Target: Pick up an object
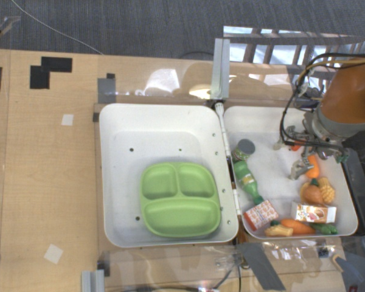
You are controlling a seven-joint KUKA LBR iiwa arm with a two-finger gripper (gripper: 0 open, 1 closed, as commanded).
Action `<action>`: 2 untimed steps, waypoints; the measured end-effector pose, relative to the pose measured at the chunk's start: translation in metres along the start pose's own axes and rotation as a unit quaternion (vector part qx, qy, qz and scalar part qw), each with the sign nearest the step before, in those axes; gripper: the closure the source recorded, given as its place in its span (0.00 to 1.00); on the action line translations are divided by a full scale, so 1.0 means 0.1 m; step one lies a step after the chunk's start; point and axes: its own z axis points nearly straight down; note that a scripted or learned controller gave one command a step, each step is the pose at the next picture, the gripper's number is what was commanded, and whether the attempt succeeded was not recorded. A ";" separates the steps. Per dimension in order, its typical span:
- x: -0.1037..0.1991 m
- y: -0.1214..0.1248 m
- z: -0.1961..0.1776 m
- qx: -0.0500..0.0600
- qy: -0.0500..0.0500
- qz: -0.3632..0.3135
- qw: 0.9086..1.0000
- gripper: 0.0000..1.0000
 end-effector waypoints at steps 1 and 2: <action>-0.06 0.00 -0.16 0.003 -0.008 -0.004 1.000 1.00; -0.07 0.16 -1.61 0.004 -0.006 -0.014 1.000 1.00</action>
